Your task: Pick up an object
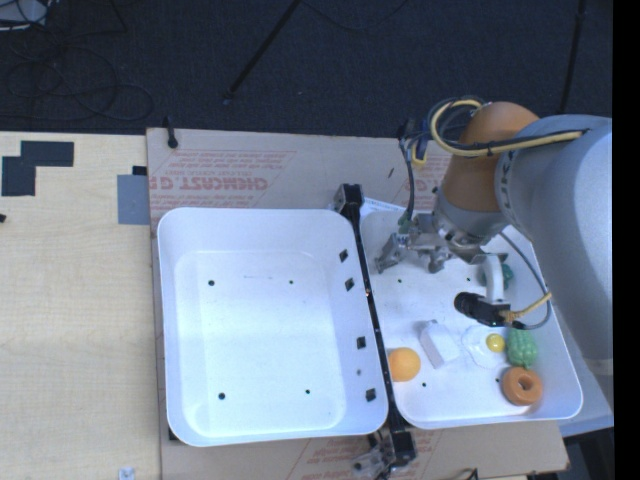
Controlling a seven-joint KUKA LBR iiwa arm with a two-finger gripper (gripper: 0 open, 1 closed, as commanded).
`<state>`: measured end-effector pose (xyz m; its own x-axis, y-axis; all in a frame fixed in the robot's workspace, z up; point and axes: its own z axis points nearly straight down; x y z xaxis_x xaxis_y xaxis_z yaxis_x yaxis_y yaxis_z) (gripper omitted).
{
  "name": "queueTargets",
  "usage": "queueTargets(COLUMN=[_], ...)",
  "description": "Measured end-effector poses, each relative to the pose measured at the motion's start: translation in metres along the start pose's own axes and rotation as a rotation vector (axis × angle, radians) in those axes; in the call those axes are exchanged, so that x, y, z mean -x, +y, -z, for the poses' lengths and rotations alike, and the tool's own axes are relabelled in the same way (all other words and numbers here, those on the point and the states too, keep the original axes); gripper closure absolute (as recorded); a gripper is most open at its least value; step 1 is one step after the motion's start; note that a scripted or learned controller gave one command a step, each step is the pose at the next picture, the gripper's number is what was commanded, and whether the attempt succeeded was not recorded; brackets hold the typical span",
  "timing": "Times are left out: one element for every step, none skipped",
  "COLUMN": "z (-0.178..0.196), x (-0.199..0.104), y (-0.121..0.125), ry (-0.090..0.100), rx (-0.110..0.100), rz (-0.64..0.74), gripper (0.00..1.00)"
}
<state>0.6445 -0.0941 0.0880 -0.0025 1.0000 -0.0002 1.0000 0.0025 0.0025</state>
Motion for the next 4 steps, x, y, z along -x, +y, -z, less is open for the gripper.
queueTargets(z=[-0.001,0.009,0.207,0.092], x=[0.004,0.005,-0.042,-0.082], y=[-0.075,-0.072,-0.037,-0.045], ry=[0.002,0.002,0.000,0.002], rx=[-0.012,-0.009,0.014,-0.016], rz=[-0.004,-0.008,0.004,0.001], gripper=[0.00,1.00,1.00,1.00])
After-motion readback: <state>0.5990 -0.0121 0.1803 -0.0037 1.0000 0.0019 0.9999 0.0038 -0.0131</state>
